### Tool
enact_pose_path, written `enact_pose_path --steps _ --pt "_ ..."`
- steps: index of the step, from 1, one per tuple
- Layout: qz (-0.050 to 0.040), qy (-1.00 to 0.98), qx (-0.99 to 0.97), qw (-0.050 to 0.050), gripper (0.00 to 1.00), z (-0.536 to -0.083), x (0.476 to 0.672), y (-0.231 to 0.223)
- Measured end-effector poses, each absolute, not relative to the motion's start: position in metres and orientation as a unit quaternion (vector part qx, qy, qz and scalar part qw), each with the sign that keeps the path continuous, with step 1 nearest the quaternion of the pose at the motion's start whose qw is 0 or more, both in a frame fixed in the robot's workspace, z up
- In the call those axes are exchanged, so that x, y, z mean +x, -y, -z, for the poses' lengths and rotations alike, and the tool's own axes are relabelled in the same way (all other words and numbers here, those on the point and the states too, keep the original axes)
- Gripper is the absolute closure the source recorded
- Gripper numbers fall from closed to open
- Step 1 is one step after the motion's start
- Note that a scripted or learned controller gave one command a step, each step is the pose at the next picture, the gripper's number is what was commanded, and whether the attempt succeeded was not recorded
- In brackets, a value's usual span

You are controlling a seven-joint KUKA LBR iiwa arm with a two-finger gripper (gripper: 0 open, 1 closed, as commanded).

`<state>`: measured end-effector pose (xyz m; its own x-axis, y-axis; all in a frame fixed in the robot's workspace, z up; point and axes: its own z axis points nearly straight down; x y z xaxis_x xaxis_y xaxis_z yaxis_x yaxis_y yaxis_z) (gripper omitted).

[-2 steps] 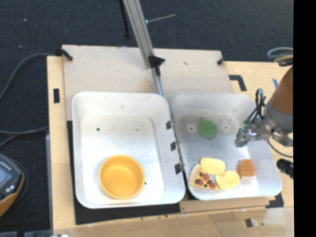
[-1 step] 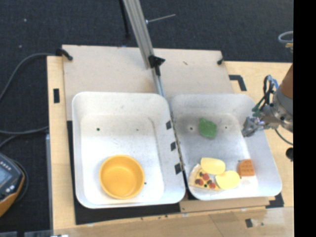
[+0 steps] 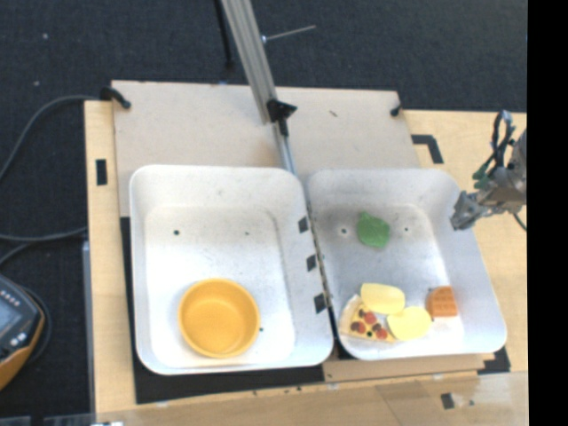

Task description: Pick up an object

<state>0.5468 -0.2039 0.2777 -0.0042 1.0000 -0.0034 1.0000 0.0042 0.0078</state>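
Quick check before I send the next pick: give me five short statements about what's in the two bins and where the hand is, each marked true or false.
1. The yellow bowl sits in the left bin. True.
2. The green piece lies in the left bin. False: it is in the right bin.
3. The hand is over the right bin's right rim. True.
4. The orange block is between the hand's fingers. False: it lies on the bin floor, apart from the hand.
5. The yellow bowl is tipped on its side. False: it stands upright, opening up.
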Motion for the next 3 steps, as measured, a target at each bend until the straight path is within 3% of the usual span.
enact_pose_path --steps 3 --pt "-0.0007 -0.710 0.705 0.001 1.00 -0.255 0.601 0.058"
